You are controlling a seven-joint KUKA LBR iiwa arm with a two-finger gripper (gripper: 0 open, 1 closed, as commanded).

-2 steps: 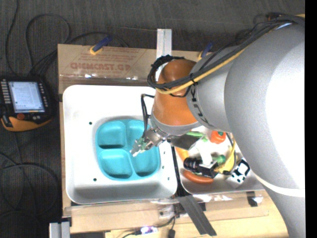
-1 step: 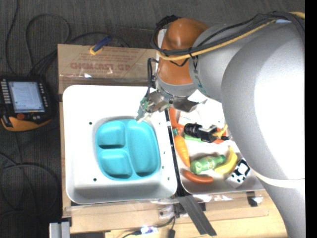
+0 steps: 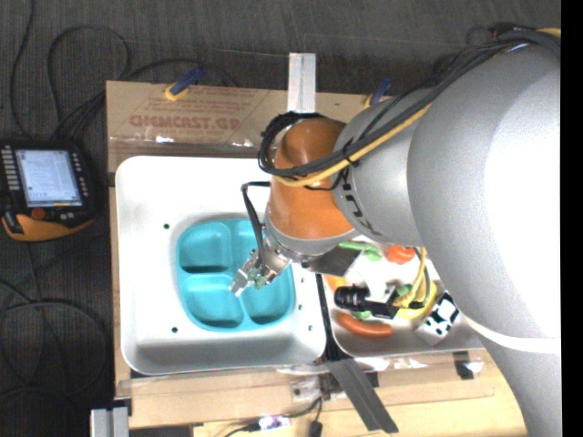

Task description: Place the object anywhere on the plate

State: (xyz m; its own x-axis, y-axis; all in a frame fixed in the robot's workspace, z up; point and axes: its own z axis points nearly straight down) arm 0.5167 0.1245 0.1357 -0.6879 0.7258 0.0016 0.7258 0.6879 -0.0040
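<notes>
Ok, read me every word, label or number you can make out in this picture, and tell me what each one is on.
"CHEMCAST GP", faint red print, roughly as it reads, on the cardboard sheet behind the left bin.
Screen of the handheld pendant on the floor: text too small to read.
Black-and-white patterned item in the right bin: no readable characters.
Nothing legible on the blue plate.

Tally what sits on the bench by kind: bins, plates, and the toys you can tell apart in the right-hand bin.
White bins: 2, left bin and right bin
Turquoise divided plate: 1, in the left bin
Toys I can separate: 2, an orange carrot-like piece and a black-and-white block; the rest are tangled or hidden by the arm
Total: 5
</notes>
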